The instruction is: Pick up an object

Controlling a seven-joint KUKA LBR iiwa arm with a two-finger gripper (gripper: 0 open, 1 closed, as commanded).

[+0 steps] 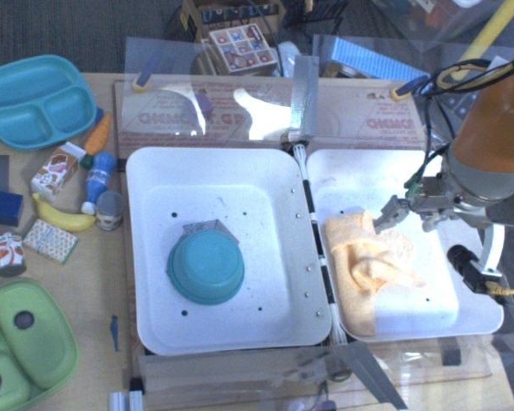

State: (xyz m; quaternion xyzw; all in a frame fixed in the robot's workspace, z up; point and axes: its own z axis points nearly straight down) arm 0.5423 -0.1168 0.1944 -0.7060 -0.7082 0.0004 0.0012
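A crumpled yellow-orange cloth lies along the left side of the right bin. An upturned teal bowl sits in the middle of the left bin, partly on a small grey scrap. My gripper hangs over the right bin, just above and to the right of the cloth's top edge. Its two fingers are spread apart and hold nothing. The grey and orange arm comes in from the right.
Left of the bins, the bench carries a teal divided tray, a banana, a small bottle, a carton, a can and a green tray. A cardboard wall backs both bins.
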